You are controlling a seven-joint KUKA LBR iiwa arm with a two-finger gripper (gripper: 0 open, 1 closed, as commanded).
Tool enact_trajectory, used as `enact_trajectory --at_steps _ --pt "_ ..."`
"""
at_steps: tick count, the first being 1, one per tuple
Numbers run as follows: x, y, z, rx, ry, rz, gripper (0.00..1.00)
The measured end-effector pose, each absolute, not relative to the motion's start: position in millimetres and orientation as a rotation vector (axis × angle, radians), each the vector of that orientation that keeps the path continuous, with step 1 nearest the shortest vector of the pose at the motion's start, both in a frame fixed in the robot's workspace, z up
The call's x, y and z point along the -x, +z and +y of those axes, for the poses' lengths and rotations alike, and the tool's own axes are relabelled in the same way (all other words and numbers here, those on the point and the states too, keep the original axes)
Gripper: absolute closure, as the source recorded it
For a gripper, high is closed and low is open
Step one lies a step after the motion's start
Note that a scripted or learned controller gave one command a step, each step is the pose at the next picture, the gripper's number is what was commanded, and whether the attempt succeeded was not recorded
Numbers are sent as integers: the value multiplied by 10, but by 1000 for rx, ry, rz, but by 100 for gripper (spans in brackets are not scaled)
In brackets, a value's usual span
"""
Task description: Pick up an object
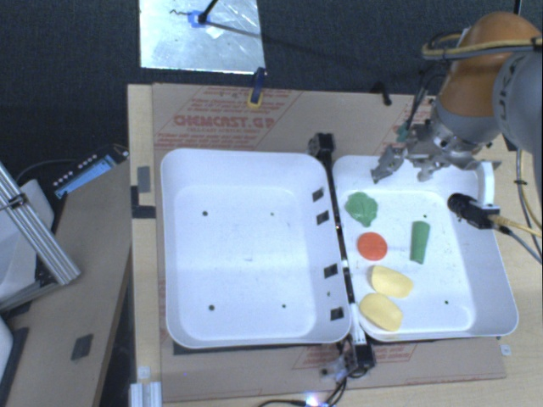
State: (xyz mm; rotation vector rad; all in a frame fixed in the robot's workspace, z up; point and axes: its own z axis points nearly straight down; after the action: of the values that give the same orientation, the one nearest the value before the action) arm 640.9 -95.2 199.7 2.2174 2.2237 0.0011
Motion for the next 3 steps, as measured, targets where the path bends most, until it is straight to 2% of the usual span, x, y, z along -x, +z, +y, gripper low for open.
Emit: enact_trajectory --at_steps 1,2,3 --pt "-6419 2110 -949 -2213 5 2225 100" --pt "-6398 3696 -667 -2201 22 2219 100" --pt "-6654 4031 -364 -2209 10 2226 100"
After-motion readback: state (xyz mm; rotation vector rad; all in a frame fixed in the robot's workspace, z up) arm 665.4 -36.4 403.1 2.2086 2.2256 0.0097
